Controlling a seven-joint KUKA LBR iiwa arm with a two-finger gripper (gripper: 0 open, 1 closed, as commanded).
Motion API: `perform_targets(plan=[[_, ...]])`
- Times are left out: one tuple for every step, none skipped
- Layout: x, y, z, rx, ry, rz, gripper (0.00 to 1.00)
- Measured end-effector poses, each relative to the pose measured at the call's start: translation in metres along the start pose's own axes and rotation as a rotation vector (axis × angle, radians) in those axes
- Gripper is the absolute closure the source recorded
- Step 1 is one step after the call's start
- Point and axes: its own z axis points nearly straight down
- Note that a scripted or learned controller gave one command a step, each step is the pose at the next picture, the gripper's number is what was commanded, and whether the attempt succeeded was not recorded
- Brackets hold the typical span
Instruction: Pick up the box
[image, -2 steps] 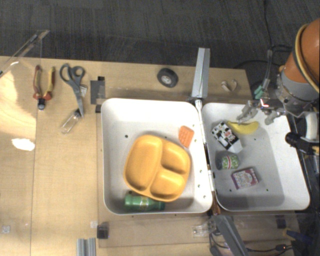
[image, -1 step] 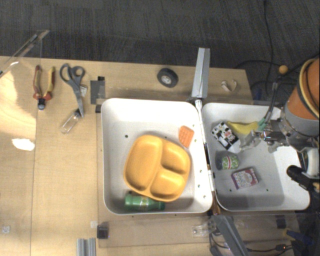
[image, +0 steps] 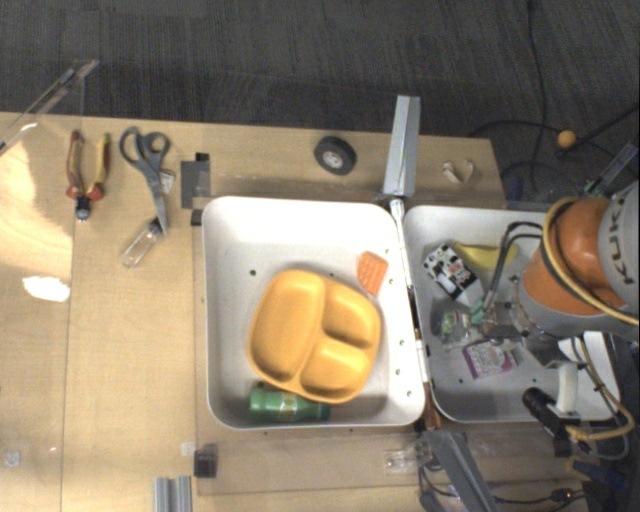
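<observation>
A small black-and-white box (image: 447, 268) lies tilted in the upper left part of the right bin (image: 440, 400). The arm comes in from the right, its orange band (image: 575, 255) over the bin's right half. My gripper (image: 497, 318) hangs low over the middle of the right bin, below and to the right of the box and apart from it. It sits just above a purple packet (image: 490, 358) and beside a clear wrapped item (image: 455, 323). The arm's body hides much of the gripper.
A yellow item (image: 482, 258) lies right of the box. The left bin (image: 225, 300) holds a yellow divided plate (image: 315, 335), a green can (image: 285, 403) and a small orange piece (image: 371, 270). Scissors (image: 150, 165), pliers (image: 85, 170) and a tape roll (image: 335, 154) lie on the bench.
</observation>
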Motion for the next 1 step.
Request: perform_targets(plan=[[-0.0252, -0.0008, 0.0082, -0.002, 0.001, -0.044, 0.0]])
